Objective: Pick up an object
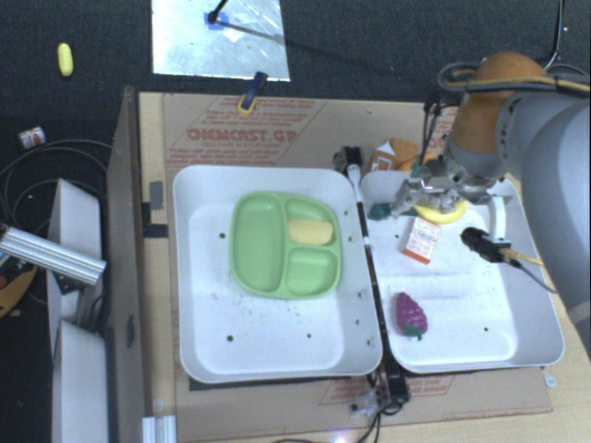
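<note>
In the left bin (199,340) lies a green divided plate (263,247), and a yellow food piece (310,233) rests in its upper right compartment. In the right bin (480,340), a small teal object (379,211) sits near the left wall. A purple grape bunch (411,314) lies lower down, and a white and orange packet (422,240) lies above it. The yellow banana (443,214) lies at the far side of this bin, just under the gripper (432,194). Whether the gripper is released or clenched, I cannot tell.
</note>
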Robot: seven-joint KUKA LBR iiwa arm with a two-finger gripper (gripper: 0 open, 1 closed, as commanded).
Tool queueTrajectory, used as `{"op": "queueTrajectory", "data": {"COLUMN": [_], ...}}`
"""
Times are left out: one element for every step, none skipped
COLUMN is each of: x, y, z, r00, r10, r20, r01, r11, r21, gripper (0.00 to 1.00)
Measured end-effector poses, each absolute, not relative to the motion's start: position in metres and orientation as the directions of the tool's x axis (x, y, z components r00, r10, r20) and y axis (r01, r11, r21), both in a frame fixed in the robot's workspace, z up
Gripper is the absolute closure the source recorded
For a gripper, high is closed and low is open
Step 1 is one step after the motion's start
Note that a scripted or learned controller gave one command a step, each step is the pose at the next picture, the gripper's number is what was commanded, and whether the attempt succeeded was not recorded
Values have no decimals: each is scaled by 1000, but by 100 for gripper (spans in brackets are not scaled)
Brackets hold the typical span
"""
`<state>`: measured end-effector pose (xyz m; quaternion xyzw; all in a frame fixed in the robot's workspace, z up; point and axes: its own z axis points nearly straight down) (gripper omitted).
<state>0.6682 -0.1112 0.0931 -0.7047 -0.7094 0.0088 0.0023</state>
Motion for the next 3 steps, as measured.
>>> {"op": "queueTrajectory", "data": {"x": [666,665,662], "y": [-111,-111,-114], "z": [93,93,93], "r00": [-4,-4,-5], "r10": [1000,1000,1000], "r20": [-11,-10,-4], "r01": [1000,1000,1000], "r11": [4,4,5], "r21": [-8,-5,4], "gripper": [0,0,0]}}
